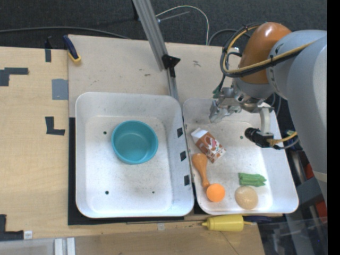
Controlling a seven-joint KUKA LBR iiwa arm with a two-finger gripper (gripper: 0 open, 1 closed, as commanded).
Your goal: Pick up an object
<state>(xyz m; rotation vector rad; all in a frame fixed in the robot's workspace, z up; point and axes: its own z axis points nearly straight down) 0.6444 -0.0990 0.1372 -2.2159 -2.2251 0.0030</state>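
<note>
Orange-banded, the grey arm hangs its gripper [219, 112] over the far end of the right bin [281, 198]; whether the claw is open or closed cannot be told; nearest it lies a small carton [208, 144], probably light, stiff and easily crushed, long axis slanting from far-left to near-right; best pinched across its narrow width, by this reading.
</note>
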